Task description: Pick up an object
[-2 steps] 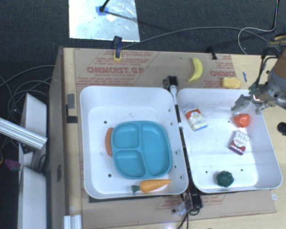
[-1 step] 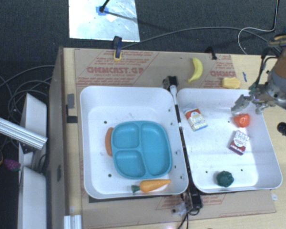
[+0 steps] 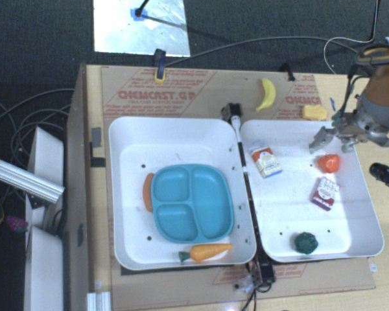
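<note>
Fingers: the gripper (image 3: 332, 141) hangs over the right bin's far right corner, fingers spread and released, nothing between them.
Tomato: the red tomato (image 3: 329, 163) lies just below the fingers, apart from them; judged the likeliest target.
Room: bare floor lies left of the tomato; the right bin (image 3: 366, 235) rim runs close on its right, cramping one finger.
Neighbours: red packet (image 3: 325, 194) near below, carton (image 3: 266, 162) well left, green lump (image 3: 305, 242) at the near edge.
Left bin: blue tray (image 3: 192, 203), carrot (image 3: 207, 253) at the rim.
Tabletop: banana (image 3: 267, 94) lies outside the bins.
</note>
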{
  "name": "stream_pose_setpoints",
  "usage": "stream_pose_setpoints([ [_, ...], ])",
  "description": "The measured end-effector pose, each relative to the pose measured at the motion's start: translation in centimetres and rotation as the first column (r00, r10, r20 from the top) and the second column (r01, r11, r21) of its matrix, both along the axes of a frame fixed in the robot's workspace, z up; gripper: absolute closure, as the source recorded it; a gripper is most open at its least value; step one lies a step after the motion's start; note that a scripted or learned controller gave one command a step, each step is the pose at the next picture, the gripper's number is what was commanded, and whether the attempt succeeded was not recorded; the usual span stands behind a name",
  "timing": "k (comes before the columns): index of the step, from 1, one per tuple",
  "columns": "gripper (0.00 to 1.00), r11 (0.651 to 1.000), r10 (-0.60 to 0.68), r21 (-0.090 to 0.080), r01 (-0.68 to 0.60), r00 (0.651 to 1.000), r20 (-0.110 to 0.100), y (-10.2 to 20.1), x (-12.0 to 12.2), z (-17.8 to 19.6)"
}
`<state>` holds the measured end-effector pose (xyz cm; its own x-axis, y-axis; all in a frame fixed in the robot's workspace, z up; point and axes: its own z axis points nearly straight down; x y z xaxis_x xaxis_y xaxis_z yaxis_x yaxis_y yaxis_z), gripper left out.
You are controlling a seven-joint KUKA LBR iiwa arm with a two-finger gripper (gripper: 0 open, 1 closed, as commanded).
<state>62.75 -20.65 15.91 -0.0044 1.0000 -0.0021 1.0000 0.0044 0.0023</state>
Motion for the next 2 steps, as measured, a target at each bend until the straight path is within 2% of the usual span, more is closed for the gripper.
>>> stream_pose_setpoints([
  [1,0.0,1.0,0.0,0.001,0.0,1.0,0.001,0.0,0.0,1.0],
  [2,0.0,1.0,-0.002,0.001,0.002,1.0,0.001,0.0,-1.5,2.6],
])
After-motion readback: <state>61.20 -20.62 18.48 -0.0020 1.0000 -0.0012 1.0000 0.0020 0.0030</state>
